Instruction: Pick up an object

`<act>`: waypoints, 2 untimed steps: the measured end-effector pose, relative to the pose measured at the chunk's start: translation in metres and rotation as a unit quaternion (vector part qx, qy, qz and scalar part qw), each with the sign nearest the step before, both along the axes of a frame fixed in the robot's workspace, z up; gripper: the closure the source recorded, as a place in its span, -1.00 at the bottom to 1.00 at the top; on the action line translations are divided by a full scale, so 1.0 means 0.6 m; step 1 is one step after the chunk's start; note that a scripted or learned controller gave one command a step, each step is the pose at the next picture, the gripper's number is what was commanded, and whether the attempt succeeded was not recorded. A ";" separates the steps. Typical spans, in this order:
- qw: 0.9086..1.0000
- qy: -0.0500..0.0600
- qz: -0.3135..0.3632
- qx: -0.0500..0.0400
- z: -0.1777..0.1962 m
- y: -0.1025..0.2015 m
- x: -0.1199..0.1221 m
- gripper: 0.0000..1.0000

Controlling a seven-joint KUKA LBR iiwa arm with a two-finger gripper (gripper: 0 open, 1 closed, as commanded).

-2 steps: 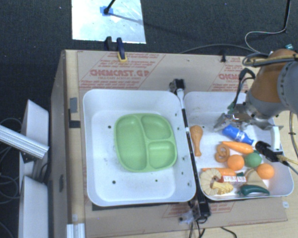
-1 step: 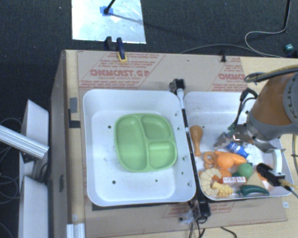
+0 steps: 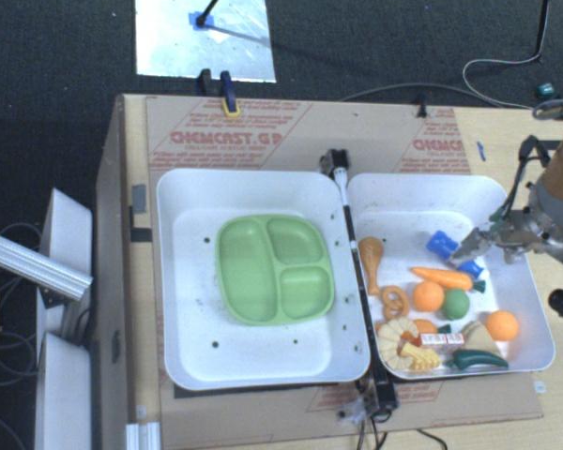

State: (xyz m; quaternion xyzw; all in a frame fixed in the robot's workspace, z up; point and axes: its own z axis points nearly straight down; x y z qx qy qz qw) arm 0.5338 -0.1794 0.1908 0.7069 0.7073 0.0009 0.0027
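1. Toy food lies heaped in the right bin, toward the lower right of the frame: a carrot, a blue block, an orange ball, a green ball, a second orange ball, a pretzel, a drumstick and a corn cob near the bin's lower rim.
2. Any of these could serve as the object to pick up; the blue block and the carrot lie nearest the tool, in the middle right of the frame.
3. Judging by the pose, the step in hand is the approach: the gripper hangs above the right bin, just beside the blue block and above the carrot's thick end.
4. Nothing can be seen held by the gripper, and how wide it stands cannot be told from this slanted view, since its tip is small and dark against the clutter.
5. The next move likely calls for a descent onto a single item, kept clear of its neighbours, because the pieces lie close together.
6. Outward, the left bin holds a green divided tray, and the arm enters from the right edge of the frame.
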 end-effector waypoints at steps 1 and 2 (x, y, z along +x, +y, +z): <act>1.000 0.002 0.001 0.001 -0.178 0.060 0.004 -1.00; 1.000 0.001 0.001 0.000 -0.085 -0.032 0.083 -1.00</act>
